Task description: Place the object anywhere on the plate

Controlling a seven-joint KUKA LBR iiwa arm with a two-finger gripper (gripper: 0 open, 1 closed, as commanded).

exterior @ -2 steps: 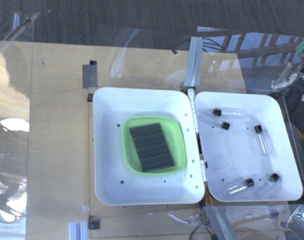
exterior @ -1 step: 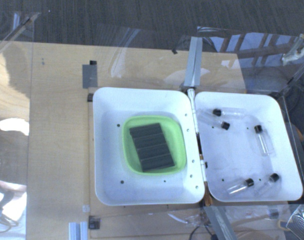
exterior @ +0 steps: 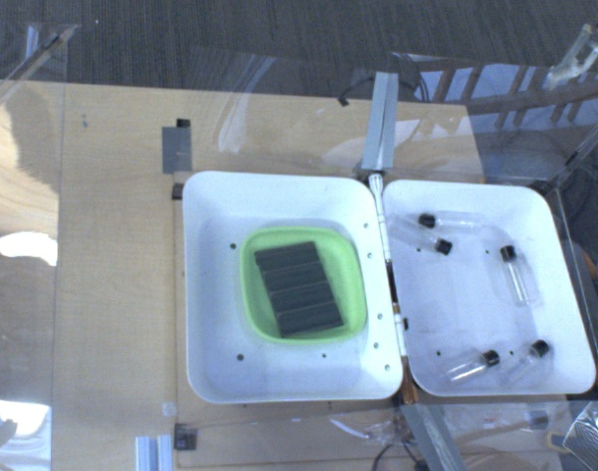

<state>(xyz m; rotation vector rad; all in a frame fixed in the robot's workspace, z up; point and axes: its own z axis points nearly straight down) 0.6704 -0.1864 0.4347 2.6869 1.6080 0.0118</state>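
Observation:
A square lime-green plate [exterior: 303, 284] sits in the middle of the left white bin [exterior: 210, 292]. On the plate lies a dark grey ridged rectangular block [exterior: 298, 289], set at a slight angle and resting flat within the plate's rim.
The right white bin [exterior: 564, 292] holds several clear vials with black caps: one near the back left [exterior: 446, 223], one along the right side [exterior: 516, 275], two at the front [exterior: 472, 365]. A grey metal post [exterior: 381, 124] stands behind the seam between the bins.

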